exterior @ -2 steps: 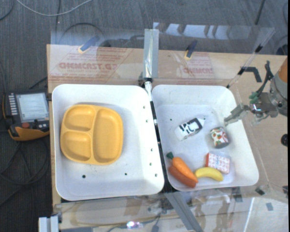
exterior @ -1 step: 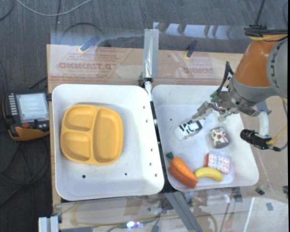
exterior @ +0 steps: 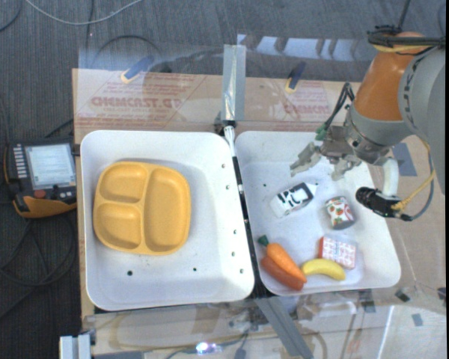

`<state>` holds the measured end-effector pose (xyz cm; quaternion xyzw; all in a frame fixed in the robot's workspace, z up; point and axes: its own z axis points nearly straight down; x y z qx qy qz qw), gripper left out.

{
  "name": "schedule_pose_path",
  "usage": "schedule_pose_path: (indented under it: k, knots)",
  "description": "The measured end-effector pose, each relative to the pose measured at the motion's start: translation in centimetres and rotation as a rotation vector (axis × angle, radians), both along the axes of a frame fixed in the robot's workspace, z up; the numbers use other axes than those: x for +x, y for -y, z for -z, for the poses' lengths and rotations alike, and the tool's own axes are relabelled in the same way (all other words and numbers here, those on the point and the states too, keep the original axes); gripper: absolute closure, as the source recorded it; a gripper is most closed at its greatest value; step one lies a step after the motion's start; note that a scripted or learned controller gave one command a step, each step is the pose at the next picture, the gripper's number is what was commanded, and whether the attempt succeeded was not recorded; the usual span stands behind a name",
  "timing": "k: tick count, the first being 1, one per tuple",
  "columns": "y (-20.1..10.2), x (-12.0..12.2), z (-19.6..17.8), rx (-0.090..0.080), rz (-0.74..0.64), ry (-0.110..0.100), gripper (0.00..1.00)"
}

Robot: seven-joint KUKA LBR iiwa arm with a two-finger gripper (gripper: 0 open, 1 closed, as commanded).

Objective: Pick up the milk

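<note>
Where the right bin [exterior: 389, 271] holds its goods, the milk [exterior: 295, 197] lies on its side near the middle, untouched. The gripper [exterior: 323, 161] hangs just above it, 2 fingers spread wide, holding nothing. Carrot [exterior: 281, 262], banana [exterior: 323, 269] sit nearer the front.

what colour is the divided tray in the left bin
Yellow, a plain mustard shade; the divided tray shows clearly in the camera view.

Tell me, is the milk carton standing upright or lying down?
Lying down: the milk carton rests on its long side on the right bin's floor.
</note>
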<state>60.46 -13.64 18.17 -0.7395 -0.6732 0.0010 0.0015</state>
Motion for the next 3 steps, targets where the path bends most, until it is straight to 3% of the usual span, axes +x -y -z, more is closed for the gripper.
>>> schedule_pose_path:
  k: [1, 2, 3]
  knots:
    - [-0.1, 0.0, -0.8, 0.0, -0.003, -0.003, 1.0]
    - [-0.1, 0.0, -0.8, 0.0, -0.002, -0.003, 0.0]
    - [-0.1, -0.6, 8.7, -0.002, 0.043, 0.001, 0.0]
